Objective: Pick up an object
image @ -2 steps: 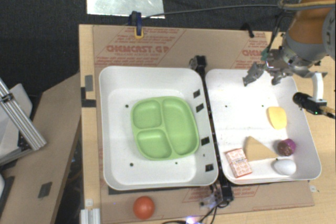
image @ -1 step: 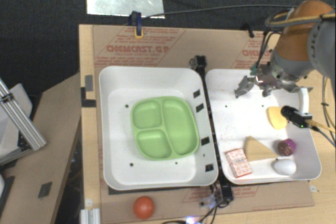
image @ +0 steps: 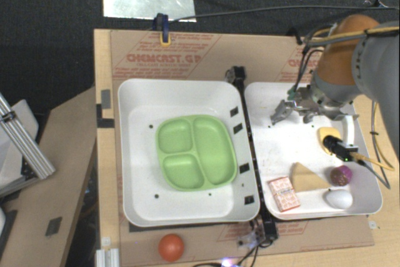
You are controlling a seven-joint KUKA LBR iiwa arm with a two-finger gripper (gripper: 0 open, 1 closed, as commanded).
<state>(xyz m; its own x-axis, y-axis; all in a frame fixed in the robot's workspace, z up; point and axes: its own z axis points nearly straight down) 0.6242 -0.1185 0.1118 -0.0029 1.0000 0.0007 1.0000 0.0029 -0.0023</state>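
Objects for picking lie in the right bin, gathered toward its near right corner. A small red and white box lies flat nearest the divider between the bins, with a tan wedge-shaped block touching it on the right. A white egg-shaped item sits just beside the wedge at the bin's front edge, and a dark purple ball rests just above it. A yellow banana-like piece lies farther back, partly covered by a black part with a white bracket beside it.

The gripper hangs over the back part of the right bin, well apart from the cluster of objects. Its metal fingers point left toward the divider, and nothing shows between them; whether they are spread or pressed together cannot be told from this slant. The grey arm with its orange band enters from the right, with cables trailing around it.

The left bin holds a green divided tray with three compartments, lying near its middle. Both bins rest on a brown cardboard sheet covering the worktop. An orange ball sits on the cardboard in front of the left bin, outside it.
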